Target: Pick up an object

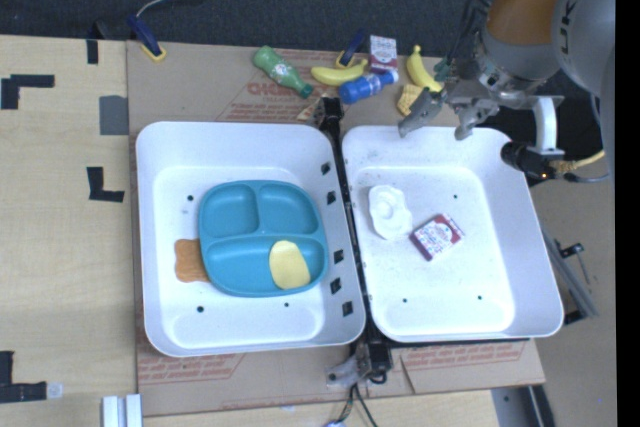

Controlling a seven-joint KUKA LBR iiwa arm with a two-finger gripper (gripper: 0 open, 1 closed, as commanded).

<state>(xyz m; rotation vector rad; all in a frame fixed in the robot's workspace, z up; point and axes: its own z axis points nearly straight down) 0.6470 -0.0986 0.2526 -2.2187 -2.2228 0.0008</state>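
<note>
On the bench, the right bin (520,215) holds a red packet (436,236) while your open, empty gripper (440,118) hovers at the rim, risking a wall strike.

Red packet (436,237), white lump (387,212), right bin (520,215)

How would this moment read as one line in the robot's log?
gripper: open, holding nothing, above right bin's far rim | in that bin: red packet, white object | pick: not yet done
</note>
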